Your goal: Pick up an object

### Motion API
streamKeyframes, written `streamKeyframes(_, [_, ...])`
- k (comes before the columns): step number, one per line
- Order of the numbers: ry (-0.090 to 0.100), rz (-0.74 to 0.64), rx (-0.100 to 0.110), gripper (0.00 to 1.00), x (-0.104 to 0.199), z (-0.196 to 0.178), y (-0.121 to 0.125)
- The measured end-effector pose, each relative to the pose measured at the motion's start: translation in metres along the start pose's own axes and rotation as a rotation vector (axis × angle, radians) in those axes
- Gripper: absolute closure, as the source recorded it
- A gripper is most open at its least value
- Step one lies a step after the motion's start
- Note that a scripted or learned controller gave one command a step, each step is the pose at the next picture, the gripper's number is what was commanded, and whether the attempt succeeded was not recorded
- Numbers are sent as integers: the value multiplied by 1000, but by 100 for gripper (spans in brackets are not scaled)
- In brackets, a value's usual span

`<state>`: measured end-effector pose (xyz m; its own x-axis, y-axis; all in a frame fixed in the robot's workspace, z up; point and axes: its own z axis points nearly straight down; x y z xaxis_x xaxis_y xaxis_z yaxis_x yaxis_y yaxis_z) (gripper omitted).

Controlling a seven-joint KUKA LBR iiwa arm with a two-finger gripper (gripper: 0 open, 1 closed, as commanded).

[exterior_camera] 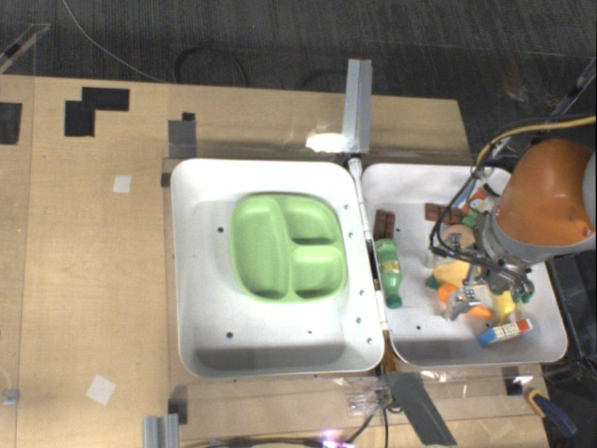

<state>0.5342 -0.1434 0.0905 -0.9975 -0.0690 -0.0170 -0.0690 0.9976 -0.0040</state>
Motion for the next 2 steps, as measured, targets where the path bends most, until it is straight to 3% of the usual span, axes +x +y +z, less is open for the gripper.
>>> streamKeyframes(1, [-6,105,2,0,27,-1,14])
streamKeyframes(2, [-7,105,2,0,37,-2,43])
